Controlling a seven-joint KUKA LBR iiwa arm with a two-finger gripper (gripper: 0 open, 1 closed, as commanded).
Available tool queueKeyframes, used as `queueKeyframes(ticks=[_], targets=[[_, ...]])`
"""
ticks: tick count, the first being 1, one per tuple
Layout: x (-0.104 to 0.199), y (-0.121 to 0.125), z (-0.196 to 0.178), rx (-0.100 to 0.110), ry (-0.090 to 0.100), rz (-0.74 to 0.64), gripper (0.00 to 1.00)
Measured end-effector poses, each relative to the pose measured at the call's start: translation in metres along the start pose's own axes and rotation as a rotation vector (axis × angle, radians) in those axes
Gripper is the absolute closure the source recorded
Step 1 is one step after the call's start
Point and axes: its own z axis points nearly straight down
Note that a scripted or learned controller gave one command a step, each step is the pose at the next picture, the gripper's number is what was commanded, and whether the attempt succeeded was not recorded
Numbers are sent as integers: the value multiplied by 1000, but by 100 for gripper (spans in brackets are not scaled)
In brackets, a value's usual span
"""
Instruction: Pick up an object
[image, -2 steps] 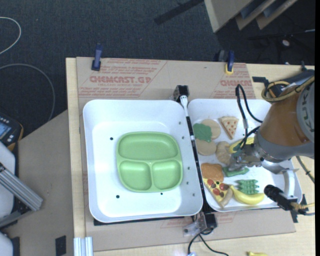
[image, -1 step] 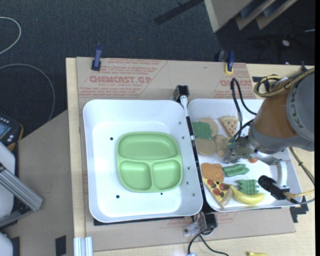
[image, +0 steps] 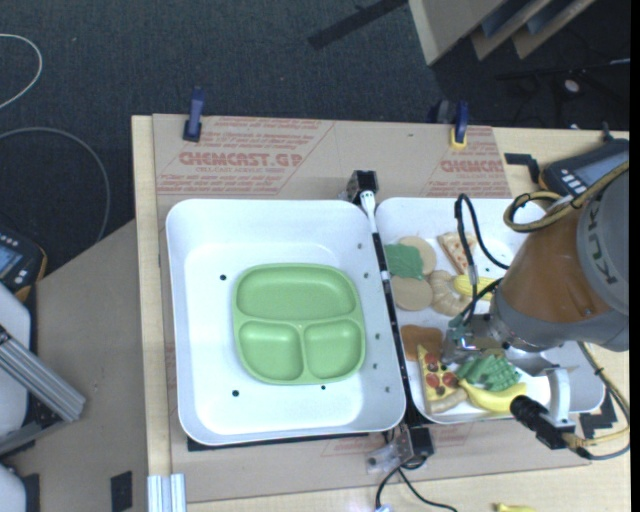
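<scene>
The right bin (image: 400, 215) holds several toy foods. Among them are a green leafy piece (image: 405, 260), tan round biscuits (image: 410, 292), a brown slice (image: 420, 338), a pizza slice (image: 440, 378), a green lettuce-like piece (image: 490, 372) and a yellow banana (image: 488, 398). My gripper (image: 463, 338) is low over the middle of this bin, just above the pizza slice and next to the lettuce-like piece. The arm's body hides the bin's right half. Nothing can be seen held in the gripper.
The left bin (image: 200, 300) holds a green divided plate (image: 298, 322). An orange cracker-like piece (image: 457, 250) lies at the back of the right bin. A black divider clip (image: 364, 186) sits between the bins at the back.
</scene>
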Motion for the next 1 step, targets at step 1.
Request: queueKeyframes(ticks=[1], targets=[[-1, 2, -10, -5, -3, 0, 100]])
